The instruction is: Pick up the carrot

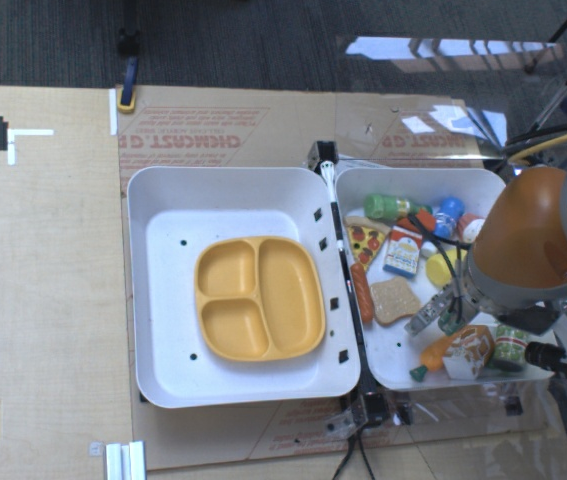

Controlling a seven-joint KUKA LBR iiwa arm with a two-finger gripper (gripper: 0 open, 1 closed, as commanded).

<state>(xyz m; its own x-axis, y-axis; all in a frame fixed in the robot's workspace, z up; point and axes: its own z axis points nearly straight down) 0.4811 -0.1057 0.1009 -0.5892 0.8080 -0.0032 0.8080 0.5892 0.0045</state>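
Note:
The carrot (432, 352) is a small orange piece with a green end, lying near the front edge of the right bin (393, 368). It points down-left, touching an orange and white packet (469, 349) on its right. My gripper (440, 313) hangs just above and behind the carrot, under the arm's orange band (528, 238). The arm hides part of the bin's right side. Nothing shows as held.
The right bin also holds a bread slice (395, 301), a sausage (363, 294), a pizza slice (365, 238), a small carton (403, 253), a green bottle (388, 206), a blue toy (449, 211) and a green can (510, 348). A yellow divided plate (260, 298) lies in the left bin (153, 268).

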